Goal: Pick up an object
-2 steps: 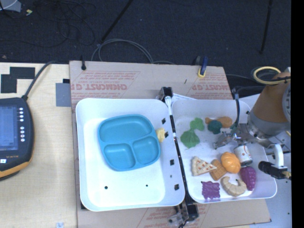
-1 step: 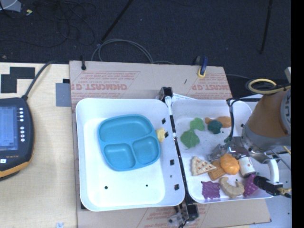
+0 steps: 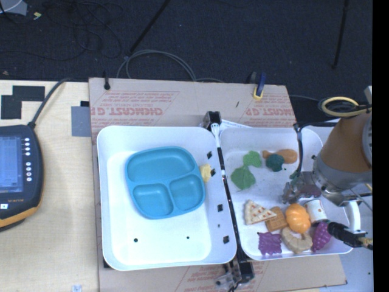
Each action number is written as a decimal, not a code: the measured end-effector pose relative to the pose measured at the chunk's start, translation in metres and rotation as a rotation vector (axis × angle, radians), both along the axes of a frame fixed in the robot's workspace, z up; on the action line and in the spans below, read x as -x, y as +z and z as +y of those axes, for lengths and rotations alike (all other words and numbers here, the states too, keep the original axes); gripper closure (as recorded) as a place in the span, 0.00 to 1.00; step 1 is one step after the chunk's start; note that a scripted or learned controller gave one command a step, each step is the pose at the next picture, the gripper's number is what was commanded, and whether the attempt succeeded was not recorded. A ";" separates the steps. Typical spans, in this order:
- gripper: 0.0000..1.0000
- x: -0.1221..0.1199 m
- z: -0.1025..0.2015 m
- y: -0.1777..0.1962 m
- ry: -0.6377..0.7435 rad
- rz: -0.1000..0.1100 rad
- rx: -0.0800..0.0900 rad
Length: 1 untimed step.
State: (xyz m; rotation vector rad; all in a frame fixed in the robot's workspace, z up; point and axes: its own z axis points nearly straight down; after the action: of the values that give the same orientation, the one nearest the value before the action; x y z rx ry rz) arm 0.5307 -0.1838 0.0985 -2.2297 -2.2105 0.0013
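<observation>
The gripper hung low over the right bin, close to its right wall, with the orange-banded arm crowding that side; how far it was open could not be told, and nothing could be seen held in it. The toys lay bunched toward the near right corner, leaving bare white floor along the bin's left wall and middle. Just below the gripper sat an orange round toy, touching a brown biscuit-like piece; a pizza slice lay beside them, its long axis running left to right with the narrow end to the right. Two purple pieces and a tan ring hugged the near edge. Farther back lay two green leafy pieces and a teal ball against an orange lump. The left bin held a blue divided tray, well apart from its near wall. Both bins rested on cardboard on a pale bench, with a pendant at left and dark carpet behind.
</observation>
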 end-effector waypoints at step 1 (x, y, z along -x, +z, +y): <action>0.00 0.000 0.000 0.000 0.000 0.000 0.000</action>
State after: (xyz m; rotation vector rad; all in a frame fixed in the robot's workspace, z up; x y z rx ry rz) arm 0.5307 -0.1838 0.0983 -2.2301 -2.2102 0.0009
